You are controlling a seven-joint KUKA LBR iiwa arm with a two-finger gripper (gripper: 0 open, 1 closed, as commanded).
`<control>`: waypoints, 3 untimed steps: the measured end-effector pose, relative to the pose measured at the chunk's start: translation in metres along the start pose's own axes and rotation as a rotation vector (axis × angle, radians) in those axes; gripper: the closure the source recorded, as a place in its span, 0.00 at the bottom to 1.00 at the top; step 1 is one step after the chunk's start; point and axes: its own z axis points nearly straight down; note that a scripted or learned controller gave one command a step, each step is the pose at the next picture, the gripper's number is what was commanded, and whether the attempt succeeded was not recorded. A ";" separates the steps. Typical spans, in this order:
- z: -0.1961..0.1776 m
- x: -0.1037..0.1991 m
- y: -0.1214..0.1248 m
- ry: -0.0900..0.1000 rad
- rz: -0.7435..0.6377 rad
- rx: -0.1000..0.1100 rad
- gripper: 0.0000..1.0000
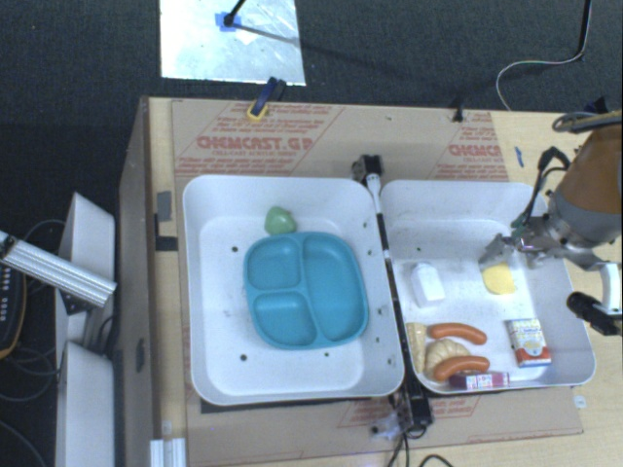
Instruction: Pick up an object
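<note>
While the arm reached in from the right, the near edge of the right bin (574,373) held a small carton (527,341), two sausages (458,334) and a bun. Beyond them lay a yellow piece (499,279), just beside the tool (508,248); cannot tell its state. Best move: center over the yellow piece, descend straight. Farther left sat the blue tray (304,290) and a green item (280,221).

My arm (592,197) is grey with an orange-brown band, black cables looping around, and a small metallic tool (506,248).
</note>
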 end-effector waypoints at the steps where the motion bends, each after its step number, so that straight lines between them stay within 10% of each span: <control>1: -0.008 0.000 -0.009 0.000 0.000 0.001 0.00; 3: -0.006 0.004 -0.018 0.000 0.001 0.002 0.00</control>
